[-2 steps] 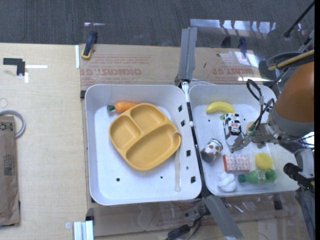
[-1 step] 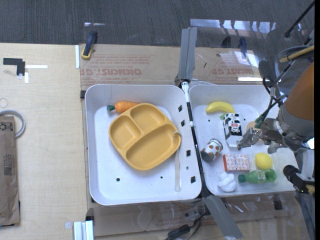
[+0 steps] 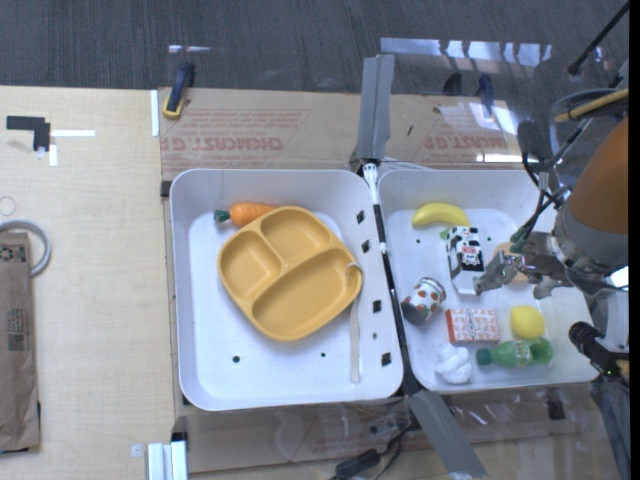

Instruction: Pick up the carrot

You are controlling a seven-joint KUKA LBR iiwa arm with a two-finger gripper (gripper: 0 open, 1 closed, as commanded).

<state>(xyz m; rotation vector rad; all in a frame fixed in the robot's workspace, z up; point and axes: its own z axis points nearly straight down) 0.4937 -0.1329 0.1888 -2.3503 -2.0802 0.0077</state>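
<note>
Gripper [image 3: 497, 271] sits over the right bin [image 3: 560, 376], can't tell its grip state, nothing visibly held. Carrot [image 3: 250, 212] is well to its left in the left bin [image 3: 200, 368], touching the yellow divided plate [image 3: 290, 270] at that plate's far rim. Lemon [image 3: 527, 321] just below gripper.

yellow divided plate [image 3: 290, 273] in left bin [image 3: 195, 298], banana [image 3: 440, 214], lemon [image 3: 527, 321], green bottle [image 3: 515, 353] in right bin [image 3: 420, 373]
</note>
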